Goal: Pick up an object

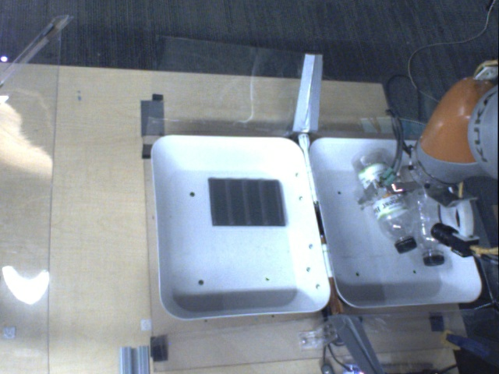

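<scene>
1. Two shallow white bins sit side by side on my pale wooden bench (pixel 86 232). The left bin (pixel 175 287) holds no loose object that I can see; a dark ribbed rectangular panel (pixel 246 202) lies flat in the middle of its floor, and a few small dark dots mark the floor near the corners.
2. The right bin (pixel 343 240) holds the clutter: a clear plastic bottle (pixel 398 213) lying on its side with a white, printed label, close beside a whitish crumpled piece (pixel 372 171) near the bin's far wall.
3. Near the bottle, toward the bin's right side, lie small black pieces (pixel 405 245), rounded and matte; I cannot tell what they are.
4. My arm (pixel 460 131) reaches in from the right over this bin, its orange band smooth and domed above grey metal.
5. My gripper (pixel 413 184) hangs over the bottle area, but the bottle's glare and my own wrist blur it, so I cannot tell whether my hand is open, closed, or on anything.
6. A clear, glossy sheet (pixel 31 170) covers the bench's left part, throwing bright reflections.
</scene>
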